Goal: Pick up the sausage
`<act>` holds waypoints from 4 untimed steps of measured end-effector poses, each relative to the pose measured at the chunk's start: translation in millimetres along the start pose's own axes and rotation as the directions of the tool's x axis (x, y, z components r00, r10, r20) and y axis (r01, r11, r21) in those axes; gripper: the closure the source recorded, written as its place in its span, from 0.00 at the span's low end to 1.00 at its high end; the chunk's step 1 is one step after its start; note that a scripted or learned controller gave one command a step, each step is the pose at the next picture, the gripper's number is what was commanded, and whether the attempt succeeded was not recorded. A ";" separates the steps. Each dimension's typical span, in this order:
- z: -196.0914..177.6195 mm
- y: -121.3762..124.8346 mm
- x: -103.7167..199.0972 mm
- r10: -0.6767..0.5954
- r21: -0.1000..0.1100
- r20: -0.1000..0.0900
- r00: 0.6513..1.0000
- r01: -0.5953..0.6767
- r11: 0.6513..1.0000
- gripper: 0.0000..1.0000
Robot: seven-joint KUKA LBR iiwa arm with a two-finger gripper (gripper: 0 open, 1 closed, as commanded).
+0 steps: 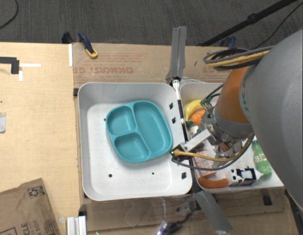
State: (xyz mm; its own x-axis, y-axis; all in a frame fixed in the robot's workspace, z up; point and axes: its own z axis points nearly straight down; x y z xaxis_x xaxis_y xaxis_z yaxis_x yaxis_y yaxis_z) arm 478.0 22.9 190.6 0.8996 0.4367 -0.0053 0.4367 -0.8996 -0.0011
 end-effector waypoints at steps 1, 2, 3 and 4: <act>-160.9 -55.3 26.1 -0.024 -0.003 -0.001 1.000 0.024 1.000 0.00; -51.7 -110.9 52.8 0.067 -0.002 0.000 0.998 -0.067 0.998 0.00; 41.6 -180.5 87.0 0.116 -0.002 -0.001 0.993 -0.116 0.993 0.00; 19.7 -132.0 63.3 0.254 -0.001 -0.002 0.967 -0.254 0.967 0.00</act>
